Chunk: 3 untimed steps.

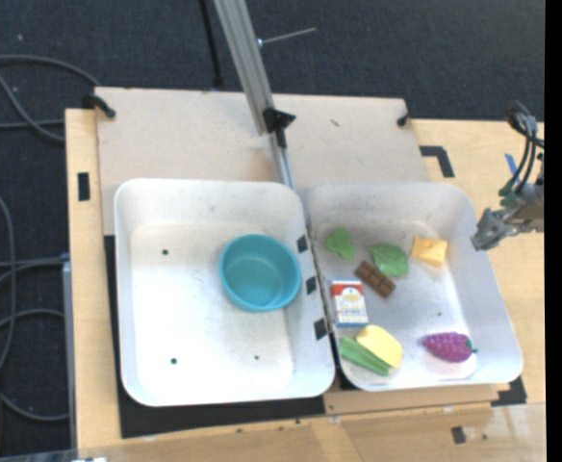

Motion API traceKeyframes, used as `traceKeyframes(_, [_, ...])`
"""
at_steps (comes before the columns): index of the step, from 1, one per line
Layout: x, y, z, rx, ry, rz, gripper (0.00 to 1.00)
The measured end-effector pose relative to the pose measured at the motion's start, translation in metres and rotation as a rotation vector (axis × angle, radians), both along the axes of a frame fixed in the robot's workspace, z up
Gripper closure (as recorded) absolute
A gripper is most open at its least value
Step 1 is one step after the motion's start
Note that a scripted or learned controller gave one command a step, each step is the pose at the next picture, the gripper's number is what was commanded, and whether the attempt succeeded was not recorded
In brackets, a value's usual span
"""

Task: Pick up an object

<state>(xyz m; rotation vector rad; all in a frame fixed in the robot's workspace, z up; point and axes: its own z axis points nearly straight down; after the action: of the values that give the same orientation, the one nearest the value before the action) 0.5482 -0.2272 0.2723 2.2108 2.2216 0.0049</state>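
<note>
I read this as the approach: my gripper [494, 229] hangs at the right bin's [473, 354] far edge, jaw state unclear. Next I'd descend toward the yellow block [429, 250] nearby.

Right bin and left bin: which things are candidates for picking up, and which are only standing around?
Candidates:
cheese wedge
grapes
chocolate bar
small carton
corn cob
blue bowl

Standing around:
metal pole
cables

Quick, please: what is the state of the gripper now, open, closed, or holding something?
Gripper: cannot be told; it sits at the right bin's right rim.
</note>
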Motion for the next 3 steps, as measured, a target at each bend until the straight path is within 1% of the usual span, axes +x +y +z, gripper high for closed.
traceKeyframes(1, [0.009, 0.057, -0.009, 0.002, 0.006, 0.002, 1.00])
traceKeyframes(2, [-0.001, 0.109, -0.013, 0.003, 0.007, 0.001, 1.00])
traceKeyframes(3, [0.001, 0.155, -0.025, 0.003, 0.007, 0.001, 1.00])
